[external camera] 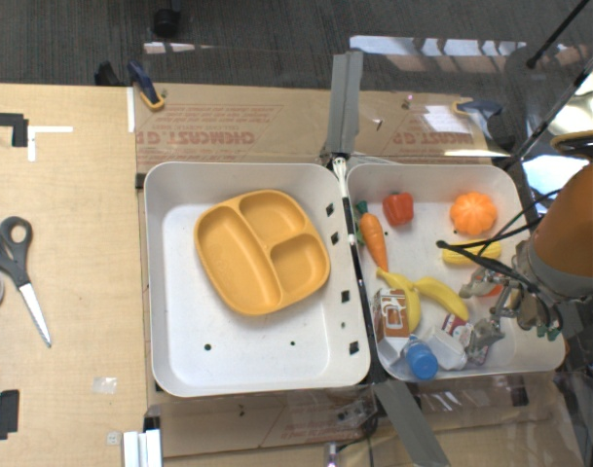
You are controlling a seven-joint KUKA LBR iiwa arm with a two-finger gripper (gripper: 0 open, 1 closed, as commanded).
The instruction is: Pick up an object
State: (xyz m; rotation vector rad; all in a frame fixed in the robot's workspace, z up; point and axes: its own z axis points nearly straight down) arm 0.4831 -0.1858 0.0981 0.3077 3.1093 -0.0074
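Bench seen from above at a slant, with two shallow white bins side by side. Left bin [169,290] holding a yellow divided plate [262,251], three compartments, lying near the middle and slightly turned. Right bin [427,185] crowded with toy food: a red pepper [398,208] near the back wall, an orange [473,213] to its right, a carrot [374,240] lying along the left wall, a banana [427,295] curved across the middle, a second yellow piece [474,253] just beside the orange, perhaps another banana but partly covered by dark cables. Nearer the front, a brown-and-white packet [391,312] touching the banana, and a clear bottle with a blue cap [425,358] against the front wall. Grey arm with orange band [574,232] reaching in from the right edge. Gripper [496,309] low over the right side of the right bin, close to the banana's right end; fingers lost among metal parts and cables, so spread or closed cannot be told, and nothing seen held between them. On the wooden surface to the left, scissors [18,266] with grey handles, well apart from the bins.
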